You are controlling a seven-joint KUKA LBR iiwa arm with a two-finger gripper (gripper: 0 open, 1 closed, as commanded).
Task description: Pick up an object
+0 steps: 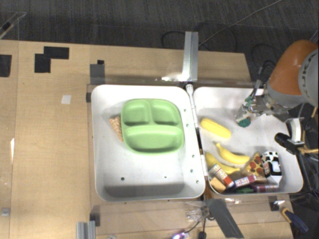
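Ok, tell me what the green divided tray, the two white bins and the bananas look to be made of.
Green divided tray: likely moulded plastic, matte, with one even colour and rounded compartment edges. Left bin and right bin: probably plastic or painted metal, smooth white with soft sheen; the look leaves it open. Bananas: uniformly yellow and smooth, possibly plastic toy fruit, though real fruit cannot be ruled out.

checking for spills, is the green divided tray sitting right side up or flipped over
Right side up. The green tray lies flat in the left bin with its three hollow compartments facing the camera. Something tan pokes out from under its left edge.
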